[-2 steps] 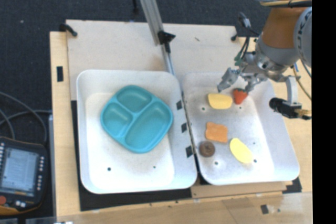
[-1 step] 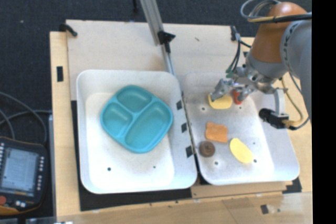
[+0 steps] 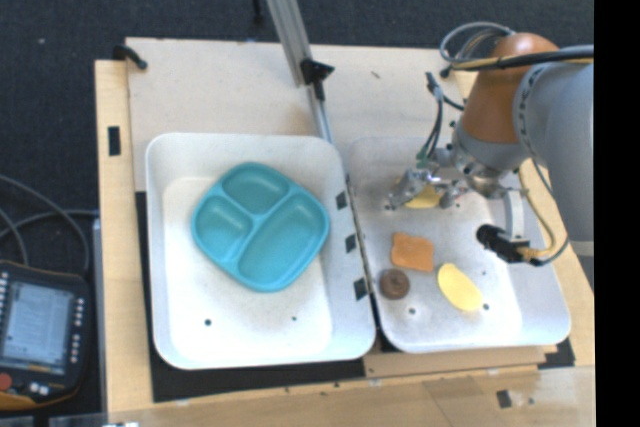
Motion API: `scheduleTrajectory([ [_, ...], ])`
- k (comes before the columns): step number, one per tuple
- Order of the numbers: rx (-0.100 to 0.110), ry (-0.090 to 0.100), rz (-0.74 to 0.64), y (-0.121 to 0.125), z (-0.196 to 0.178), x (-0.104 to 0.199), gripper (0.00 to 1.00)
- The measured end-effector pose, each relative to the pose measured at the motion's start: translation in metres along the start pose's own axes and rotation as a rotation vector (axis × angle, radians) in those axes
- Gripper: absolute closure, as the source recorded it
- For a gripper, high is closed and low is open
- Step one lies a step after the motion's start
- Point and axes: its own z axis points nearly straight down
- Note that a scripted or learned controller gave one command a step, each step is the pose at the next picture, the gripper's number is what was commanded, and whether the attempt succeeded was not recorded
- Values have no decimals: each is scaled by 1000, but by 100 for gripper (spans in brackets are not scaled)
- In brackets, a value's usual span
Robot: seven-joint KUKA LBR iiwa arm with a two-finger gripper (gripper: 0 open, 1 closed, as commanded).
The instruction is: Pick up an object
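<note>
My gripper (image 3: 421, 194) is low in the right bin (image 3: 540, 310), near its back left part. It is open, and a pale yellow piece (image 3: 426, 200) lies between its spread fingers, resting on the bin floor. In front of it lie an orange block (image 3: 412, 252), a yellow oval object (image 3: 459, 286) and a small brown round object (image 3: 394, 284). These three lie apart from the gripper.
The left bin (image 3: 175, 315) holds a teal divided plate (image 3: 261, 225). A slanted metal post (image 3: 290, 15) rises behind the divide between the bins. Black cables (image 3: 510, 245) hang from the wrist over the right bin's right half.
</note>
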Motion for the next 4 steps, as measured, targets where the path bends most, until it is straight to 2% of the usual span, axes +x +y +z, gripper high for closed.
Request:
scheduleTrajectory([
  [1, -8, -1, 3, 2, -15, -1, 100],
  [4, -11, 0, -5, -2, -189, 9, 100],
])
